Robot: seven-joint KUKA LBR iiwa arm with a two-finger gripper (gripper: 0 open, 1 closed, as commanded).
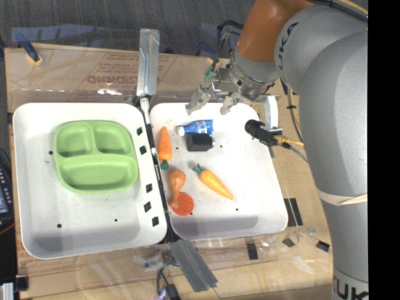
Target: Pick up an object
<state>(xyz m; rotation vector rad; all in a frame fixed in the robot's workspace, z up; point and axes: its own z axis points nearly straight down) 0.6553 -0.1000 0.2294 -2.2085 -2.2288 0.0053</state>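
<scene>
Wooden bench [300, 167], 2 white bins side by side. Near, right bin [262, 186]: orange-red piece [182, 204], pear-shaped piece [176, 180], carrot [212, 181]. Further back: second carrot [164, 144], black block [199, 142] touching blue item [199, 128]. Far edge: gripper [211, 101] spread open, holding nothing, hovering just beyond blue item. Risk: closing on blue and black together, slipping off both.

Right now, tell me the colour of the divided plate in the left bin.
Light green; the divided plate shows clearly in the camera view.
</scene>
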